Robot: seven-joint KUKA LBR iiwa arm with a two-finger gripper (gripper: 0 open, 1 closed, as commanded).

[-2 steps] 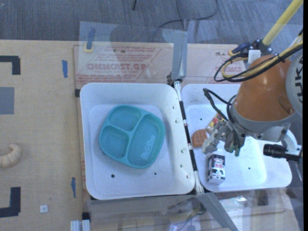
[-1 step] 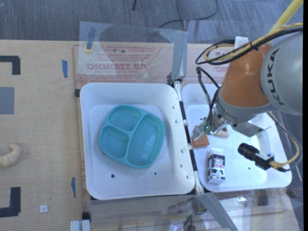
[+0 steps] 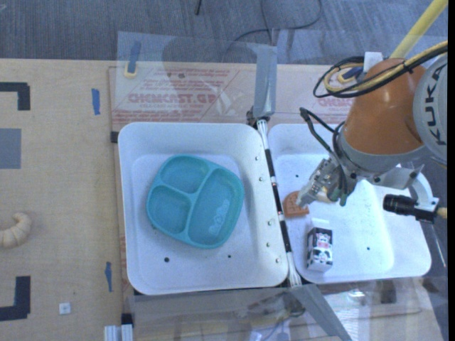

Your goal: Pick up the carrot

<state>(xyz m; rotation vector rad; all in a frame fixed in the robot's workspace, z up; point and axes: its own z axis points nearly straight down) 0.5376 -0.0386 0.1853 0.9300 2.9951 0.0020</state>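
**A:** Carrot (image 3: pixel 292 203) first, since you asked: you'll find it in the right bin (image 3: pixel 373 251), close to the left wall, a small flat-looking orange-brown piece with a rounded outline. It lies on the bin floor just beside the gripper (image 3: pixel 311 199).

**B:** And the gripper, has it got hold of anything?

**A:** You can't tell that from this angle. The tip hangs low right at the carrot's upper right edge, but the metal parts blur together, so whether it is spread or closed is not readable, nor whether it touches the carrot.

**B:** What else should I count?

**A:** You have two shallow white bins, both with rounded corners and a matte surface dotted with a few small dark holes. The left bin (image 3: pixel 142 261) holds one teal plate (image 3: pixel 195 201), smooth plastic, rounded, split into three compartments. The right bin also holds one small carton (image 3: pixel 320 247), boxy, white with black markings; its print is too small for you to read. Out on the wooden bench (image 3: pixel 57 155), well left of the bins, lies one pale curved croissant-shaped item (image 3: pixel 14 230).

**B:** Any writing?

**A:** You can read "KU" in white letters on the grey arm (image 3: pixel 384 119) at the right edge. Faint red lettering on the sheet behind the bins is illegible.
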